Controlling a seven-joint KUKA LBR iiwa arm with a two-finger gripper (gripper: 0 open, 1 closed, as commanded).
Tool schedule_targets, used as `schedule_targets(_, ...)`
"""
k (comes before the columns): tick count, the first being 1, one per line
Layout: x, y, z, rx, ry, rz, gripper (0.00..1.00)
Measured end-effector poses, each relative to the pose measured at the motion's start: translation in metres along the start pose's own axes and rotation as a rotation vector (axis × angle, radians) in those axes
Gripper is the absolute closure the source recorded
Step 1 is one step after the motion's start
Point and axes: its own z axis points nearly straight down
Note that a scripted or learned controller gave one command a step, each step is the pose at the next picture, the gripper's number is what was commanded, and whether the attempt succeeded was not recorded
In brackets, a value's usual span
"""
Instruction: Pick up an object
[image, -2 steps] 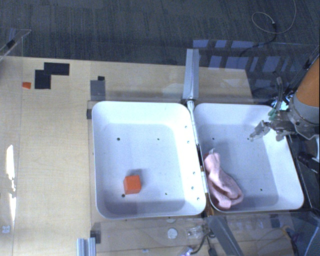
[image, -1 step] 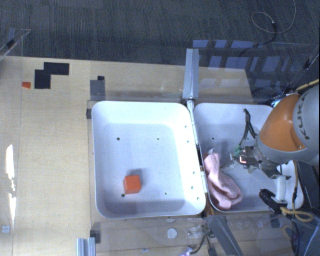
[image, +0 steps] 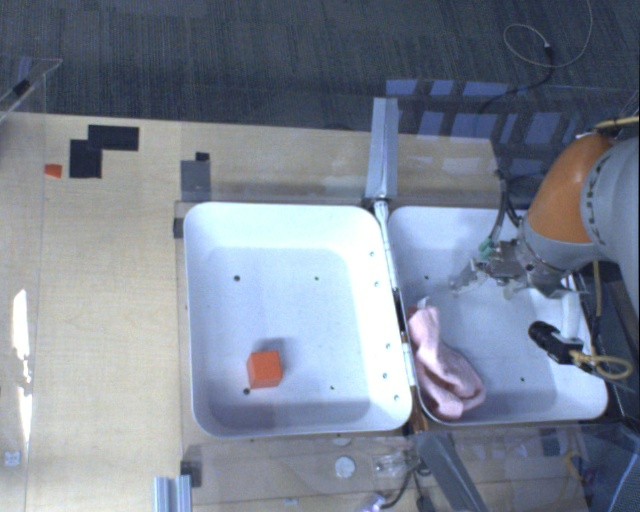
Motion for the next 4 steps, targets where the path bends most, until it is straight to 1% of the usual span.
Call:
schedule_targets(1,-0.05,-0.025,-0.118,0.002,-0.001,0.121,0.0)
schedule_targets(2,-0.039,-0.092,-0.157,0.003,-0.001,0.143,0.0)
schedule_targets(3,-0.018,-0.103,-0.19,0.001,-0.001,-0.049,0.0)
schedule_targets(4,0.064,-0.107,-0.12,0.007,0.002,-0.1,0.0)
